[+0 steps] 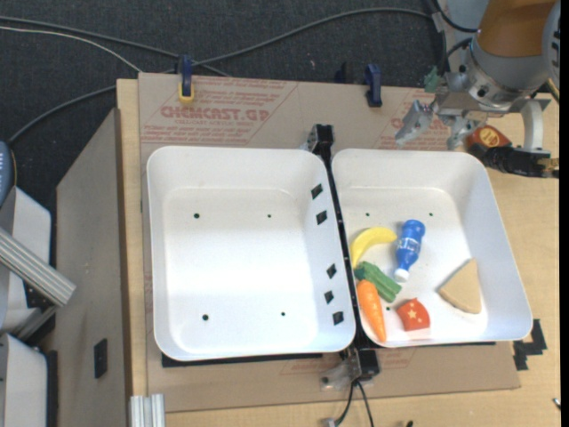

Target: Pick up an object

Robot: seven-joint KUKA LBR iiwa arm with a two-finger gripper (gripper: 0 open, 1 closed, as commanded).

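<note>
Camera view: gripper [436,124] poised above the far rim of the right bin [484,185], fingers spread, grasping nothing. Near that bin's front-left corner lie banana [372,241], blue bottle [408,248], carrot [371,310], strawberry [413,315] and bread wedge [462,289].

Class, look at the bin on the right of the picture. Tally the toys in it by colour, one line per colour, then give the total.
Yellow: 1, the banana
Blue: 1, the bottle
Orange with green top: 1, the carrot
Red: 1, the strawberry
Tan: 1, the bread wedge
Total: 5
</note>
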